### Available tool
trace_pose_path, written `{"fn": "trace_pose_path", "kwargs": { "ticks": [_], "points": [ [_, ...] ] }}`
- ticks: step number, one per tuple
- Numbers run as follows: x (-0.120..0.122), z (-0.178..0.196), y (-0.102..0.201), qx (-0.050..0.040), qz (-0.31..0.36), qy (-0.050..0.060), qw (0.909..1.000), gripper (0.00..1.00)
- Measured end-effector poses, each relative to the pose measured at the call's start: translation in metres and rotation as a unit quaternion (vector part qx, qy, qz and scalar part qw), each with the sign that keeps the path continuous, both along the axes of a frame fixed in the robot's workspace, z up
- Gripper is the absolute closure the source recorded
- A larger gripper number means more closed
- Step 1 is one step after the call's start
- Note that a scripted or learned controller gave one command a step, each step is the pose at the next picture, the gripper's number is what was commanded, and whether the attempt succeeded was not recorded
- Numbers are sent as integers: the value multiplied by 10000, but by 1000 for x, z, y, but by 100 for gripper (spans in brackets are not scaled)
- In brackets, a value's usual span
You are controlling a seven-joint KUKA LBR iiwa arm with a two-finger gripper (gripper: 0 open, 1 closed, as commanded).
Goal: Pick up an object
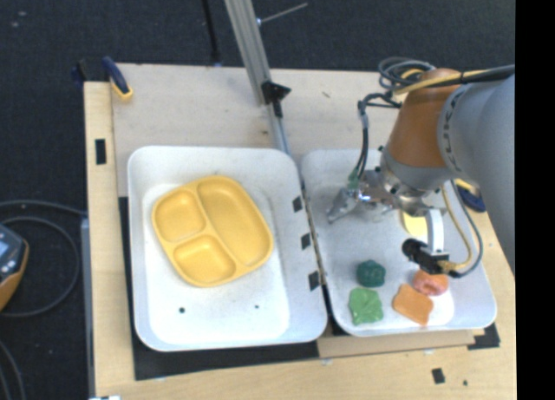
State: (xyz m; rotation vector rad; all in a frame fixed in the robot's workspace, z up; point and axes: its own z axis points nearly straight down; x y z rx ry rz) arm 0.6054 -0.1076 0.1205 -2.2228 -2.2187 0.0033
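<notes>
Hovering over the right bin (342, 249), my gripper (343, 206) stands above and to the view's left of the dark lump (371, 273), apart from it. Nothing shows in the gripper. I cannot tell from this slant whether it is spread or pressed together.

Candidates, all placed from the dark lump: a pale lump (365, 304) just below it, toward the bin's front rim; an orange block (413, 303) below and to the view's right; a pink piece (430, 284) farther right, touching or nearly touching the orange block. Any of these four would satisfy the task.

Step in hand, as I judge it: approach, with no grasp made yet. The next move calls for choosing one thing, centring over it and descending with enough spread to straddle it. The dark lump is the nearest and stands clear on its upper and left sides, so it looks the easiest.

Edges and room: left of the dark lump the bin floor is bare up to the wall shared with the left bin (165, 311), which holds a yellow tray (211, 229). Below the lump, the pale lump and the front rim crowd close together, and the tabletop (191, 103) shows beyond. A grasp there risks nudging a neighbour or striking the rim.
</notes>
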Motion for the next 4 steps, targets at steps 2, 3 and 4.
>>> {"fn": "trace_pose_path", "kwargs": {
  "ticks": [2, 3, 4],
  "points": [
    [-2, 59, -1, -2, -11, -39, 10000, 100],
    [-3, 104, -1, -3, 17, -43, 10000, 100],
    [-2, 154, -2, -6, 22, -46, 10000, 100]
  ]
}}
